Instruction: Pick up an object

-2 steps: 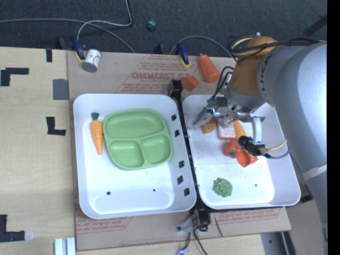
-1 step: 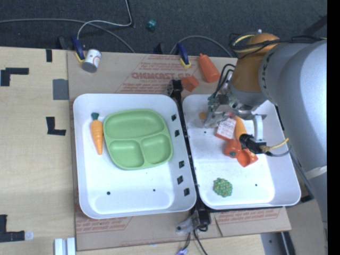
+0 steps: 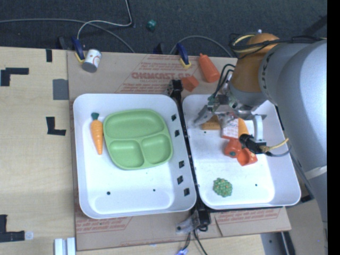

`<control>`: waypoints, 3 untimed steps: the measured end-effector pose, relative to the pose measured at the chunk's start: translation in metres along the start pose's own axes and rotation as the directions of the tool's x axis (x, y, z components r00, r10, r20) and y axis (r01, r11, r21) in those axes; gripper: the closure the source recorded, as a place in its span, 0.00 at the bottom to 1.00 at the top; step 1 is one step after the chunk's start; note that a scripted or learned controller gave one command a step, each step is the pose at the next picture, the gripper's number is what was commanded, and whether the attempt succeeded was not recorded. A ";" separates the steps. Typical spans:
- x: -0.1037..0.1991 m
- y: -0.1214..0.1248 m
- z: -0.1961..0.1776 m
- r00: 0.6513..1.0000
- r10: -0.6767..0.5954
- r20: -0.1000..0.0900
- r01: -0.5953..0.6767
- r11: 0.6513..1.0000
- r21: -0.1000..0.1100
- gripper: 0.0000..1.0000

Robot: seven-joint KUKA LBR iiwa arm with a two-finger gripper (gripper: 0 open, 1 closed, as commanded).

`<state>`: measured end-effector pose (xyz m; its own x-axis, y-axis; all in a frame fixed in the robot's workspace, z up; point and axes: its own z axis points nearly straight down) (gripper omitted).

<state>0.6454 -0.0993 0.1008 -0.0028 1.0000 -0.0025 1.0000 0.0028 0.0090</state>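
Gripper (image 3: 212, 117) is low over the right bin's (image 3: 265, 193) far-left corner among orange toys (image 3: 236, 145), how wide its pincer stands I cannot tell, green ball (image 3: 222, 187) near the bin's near edge.

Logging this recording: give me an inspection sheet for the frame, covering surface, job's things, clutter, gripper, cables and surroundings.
Surface: two white bins side by side, left bin and right bin, on a cardboard sheet.
Job's things: toy carrot beside a green divided plate in the left bin; green broccoli piece and a red-orange toy in the right bin, with small items partly hidden under the wrist.
Clutter: orange toy and small white can on the cardboard outside the bins.
Gripper: gripper low over the right bin's upper left; grasp cannot be judged.
Cables: white cable across the floor.
Surroundings: dark carpet.
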 end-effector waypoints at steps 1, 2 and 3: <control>0.001 0.001 -0.012 1.000 -0.001 -0.001 0.001 1.000 -0.002 1.00; 0.001 0.001 -0.012 1.000 -0.001 -0.001 0.001 1.000 -0.002 0.00; 0.000 0.017 0.016 1.000 -0.001 -0.004 0.001 1.000 0.007 0.00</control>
<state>0.6629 -0.0992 0.0854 -0.0035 1.0000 0.0014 1.0000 0.0035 0.0021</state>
